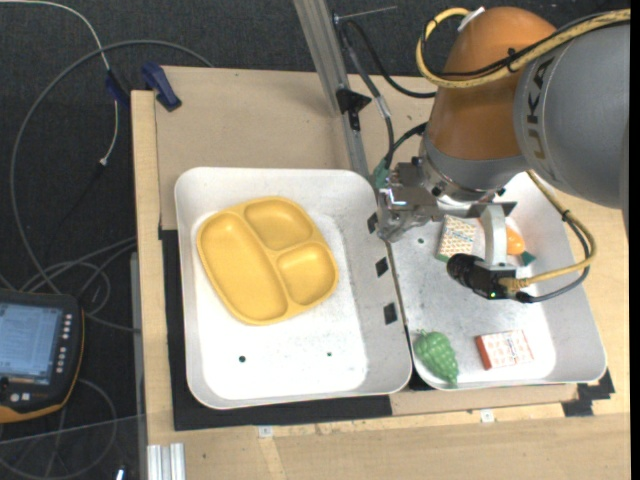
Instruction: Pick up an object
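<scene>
Arm (585, 108) comes in from the right and hangs over the right bin (440, 303), w/ its orange band over the bin's top half. Gripper (398, 213) sits low at the right bin's left edge, right by the wall shared w/ the left bin (300, 363). Can't tell if the gripper is spread or closed, as the wrist blocks the view from above. Nothing seen pinched in it.

Possible pick items, right bin:
- patterned card (458, 236) lies flat just right of the gripper, partly under the arm.
- orange item (514, 240) is further right, near the card and mostly hidden, so can't tell what it is.
- green object (436, 356) is in the front left corner, against the bin's rim, well apart from the gripper.
- small red box (503, 348) lies flat near the front edge, right of the green object and not touching it.

Left bin: a yellow plate (265, 258) w/ three compartments lies flat and takes up most of the bin's upper-left part.

Bench (146, 218) is tan. A blue clamp (160, 86) sits at its back left corner. A metal post (322, 48) rises behind the bins, approx. over the gap between them. A handheld screen (32, 353) lies off the bench at far left.
</scene>
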`<state>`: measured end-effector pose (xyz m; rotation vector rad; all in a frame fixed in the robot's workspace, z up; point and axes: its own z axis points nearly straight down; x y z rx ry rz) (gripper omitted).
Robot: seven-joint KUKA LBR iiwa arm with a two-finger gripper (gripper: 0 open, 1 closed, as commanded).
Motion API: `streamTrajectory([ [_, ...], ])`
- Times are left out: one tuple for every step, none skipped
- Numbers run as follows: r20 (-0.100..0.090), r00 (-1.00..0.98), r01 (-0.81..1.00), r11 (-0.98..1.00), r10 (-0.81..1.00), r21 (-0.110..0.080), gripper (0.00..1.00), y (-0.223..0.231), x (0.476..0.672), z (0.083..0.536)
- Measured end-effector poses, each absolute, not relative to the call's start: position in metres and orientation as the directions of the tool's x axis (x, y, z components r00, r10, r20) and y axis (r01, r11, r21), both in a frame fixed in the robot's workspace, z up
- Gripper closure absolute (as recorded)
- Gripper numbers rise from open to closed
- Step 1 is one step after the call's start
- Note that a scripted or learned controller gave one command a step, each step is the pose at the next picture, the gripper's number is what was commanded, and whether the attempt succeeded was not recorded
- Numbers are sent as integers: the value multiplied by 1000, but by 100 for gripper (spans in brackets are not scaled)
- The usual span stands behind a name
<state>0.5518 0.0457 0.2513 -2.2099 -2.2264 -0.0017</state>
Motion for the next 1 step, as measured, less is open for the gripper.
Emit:
streamTrajectory([
  [3, -6, 1000, 6, 1000, -5, 100, 92, 535, 237],
])
